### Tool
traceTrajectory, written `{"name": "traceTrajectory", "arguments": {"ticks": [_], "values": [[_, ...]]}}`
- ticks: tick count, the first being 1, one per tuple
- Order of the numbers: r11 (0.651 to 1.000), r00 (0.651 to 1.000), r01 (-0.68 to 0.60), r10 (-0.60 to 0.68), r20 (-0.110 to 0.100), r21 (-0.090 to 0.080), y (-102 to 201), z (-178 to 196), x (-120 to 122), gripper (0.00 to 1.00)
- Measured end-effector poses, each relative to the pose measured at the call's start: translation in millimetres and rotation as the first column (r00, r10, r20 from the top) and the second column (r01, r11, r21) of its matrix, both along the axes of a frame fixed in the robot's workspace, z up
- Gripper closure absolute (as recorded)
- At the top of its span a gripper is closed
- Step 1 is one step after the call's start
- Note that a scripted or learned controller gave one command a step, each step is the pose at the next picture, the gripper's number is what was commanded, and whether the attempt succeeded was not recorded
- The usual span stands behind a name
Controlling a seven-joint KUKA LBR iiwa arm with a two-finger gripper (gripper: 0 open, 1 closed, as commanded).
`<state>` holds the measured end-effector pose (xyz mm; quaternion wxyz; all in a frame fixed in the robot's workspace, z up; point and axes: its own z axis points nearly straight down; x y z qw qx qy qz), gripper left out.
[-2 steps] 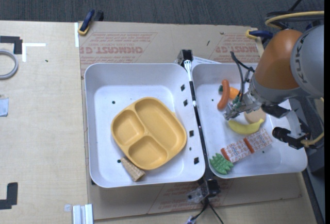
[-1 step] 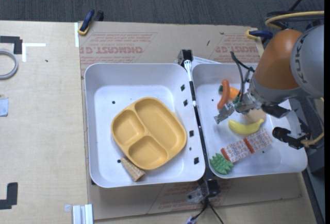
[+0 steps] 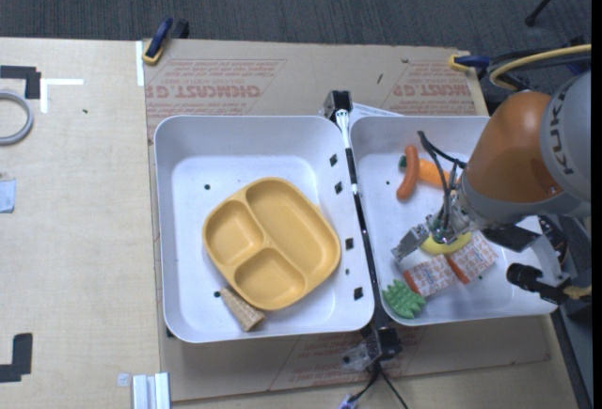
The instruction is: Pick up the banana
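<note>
Cardboard covers the counter [image 3: 85, 238] under two white bins, and I take the right bin [image 3: 376, 210] as the landmark for every place.

At this bin's near edge lies a green toy [image 3: 404, 301], and just behind it a red and white packet [image 3: 442, 274]. Above the packet, about the middle of the right bin, the banana [image 3: 448, 245] shows as a small yellow curve, and most of it is hidden by the arm. The claw [image 3: 435, 234] is down directly on it, close enough to seem in contact (whether the fingers are apart or closed on the fruit, I cannot tell from this angle).

Left of the right bin, in the other bin, a yellow divided plate [image 3: 271, 243] rests with a brown block [image 3: 242, 309] at its near edge. Toward the far wall of the right bin an orange carrot [image 3: 406, 174] lies well apart from the banana.

In my judgement the approach is done, since the claw is at the fruit. A sure grip and the lift are left, because the banana seems to lie low in the bin among the other things.
</note>
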<state>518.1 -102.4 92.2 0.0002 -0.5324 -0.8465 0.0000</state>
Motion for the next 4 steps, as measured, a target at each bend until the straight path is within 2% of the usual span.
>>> {"name": "traceTrajectory", "arguments": {"ticks": [1,2,3,4], "values": [[1.000,1.000,0.000,0.000,0.000,0.000,0,0,0,0.00],[0.980,0.980,0.198,-0.198,0.002,-0.001,-57,0,40,0.00],[0.980,0.980,0.201,-0.201,0.003,-0.002,-57,10,40,1.00],[0.980,0.980,0.201,-0.201,0.003,-0.002,-57,10,40,0.00]]}}
